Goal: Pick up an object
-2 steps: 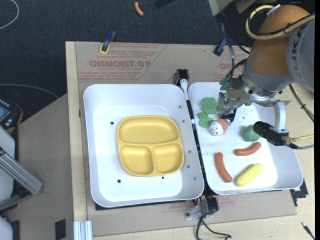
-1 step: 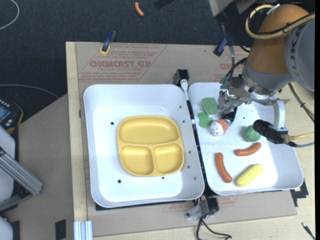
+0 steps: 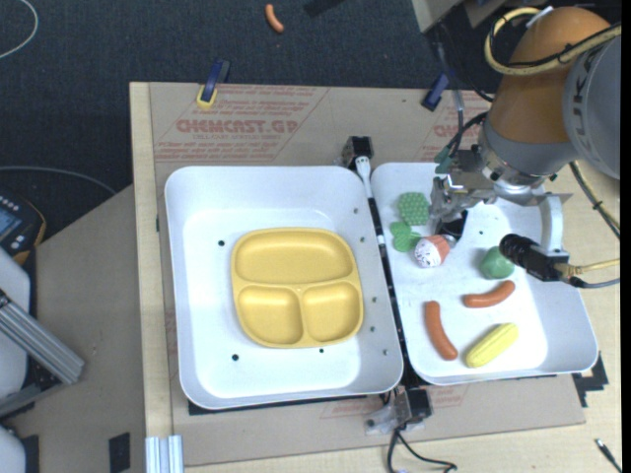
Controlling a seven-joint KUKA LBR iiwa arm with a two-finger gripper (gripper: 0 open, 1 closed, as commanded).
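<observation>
Camera view | gripper [image 3: 446, 208] over right bin [image 3: 572, 335], above egg [image 3: 427, 253] | claw state: cannot tell | tray [image 3: 296, 286] in left bin [image 3: 197, 264]

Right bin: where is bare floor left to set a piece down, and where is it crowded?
In the right bin, bare floor lies along the right wall, past the yellow corn, and in the near-left corner beside the upright sausage. The far-left part is crowded: the claw sits over the green pieces and the white-and-red toy.
</observation>
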